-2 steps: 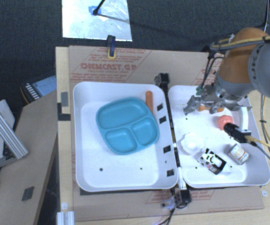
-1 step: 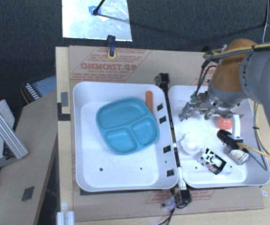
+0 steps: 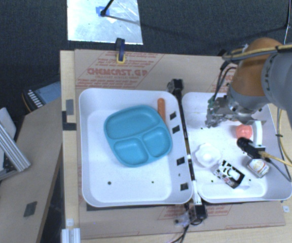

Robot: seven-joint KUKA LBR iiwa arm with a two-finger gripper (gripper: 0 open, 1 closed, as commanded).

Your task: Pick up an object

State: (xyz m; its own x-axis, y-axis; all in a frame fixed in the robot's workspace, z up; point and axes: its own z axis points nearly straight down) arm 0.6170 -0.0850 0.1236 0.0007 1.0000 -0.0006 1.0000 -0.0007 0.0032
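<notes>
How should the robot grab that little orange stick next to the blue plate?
Grip the orange stick across its thin middle, coming straight down from above. It lies flat in the left bin, long and narrow, pointing away from the camera, so the fingers should close on its left and right sides. The blue plate sits very close by its lower end, so the upper half probably leaves more room.

Looks like a robotics lab or test cell. Two shallow white bins (image 3: 93,151) set side by side on a printed cardboard sheet (image 3: 118,70) over a bare tabletop (image 3: 39,151). Aluminium framing (image 3: 1,140) at the left edge, loose cables (image 3: 283,158), dark carpet (image 3: 24,34), a taped foil square (image 3: 104,13) beyond.
</notes>
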